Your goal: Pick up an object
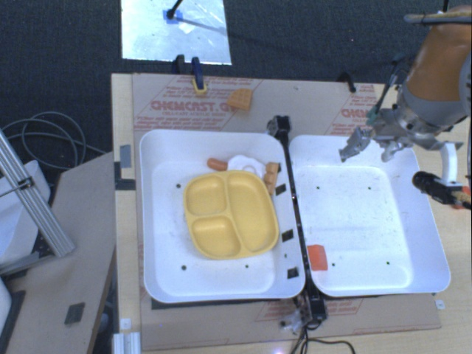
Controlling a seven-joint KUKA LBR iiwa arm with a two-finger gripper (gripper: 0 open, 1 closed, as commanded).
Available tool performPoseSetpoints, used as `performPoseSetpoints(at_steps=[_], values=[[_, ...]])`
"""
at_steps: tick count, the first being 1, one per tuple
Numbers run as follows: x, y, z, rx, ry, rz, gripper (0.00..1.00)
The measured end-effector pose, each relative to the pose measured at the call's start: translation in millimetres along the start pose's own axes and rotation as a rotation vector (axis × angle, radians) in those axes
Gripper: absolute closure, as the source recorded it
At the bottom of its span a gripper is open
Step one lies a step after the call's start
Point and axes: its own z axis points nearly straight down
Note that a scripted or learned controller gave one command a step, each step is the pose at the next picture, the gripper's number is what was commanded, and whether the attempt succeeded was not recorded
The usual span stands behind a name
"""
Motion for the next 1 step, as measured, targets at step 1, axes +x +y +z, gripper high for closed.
performPoseSetpoints(at_steps=[1], values=[[0.3, 1.0, -11.3, -0.004, 0.0, -0.003, 1.0]])
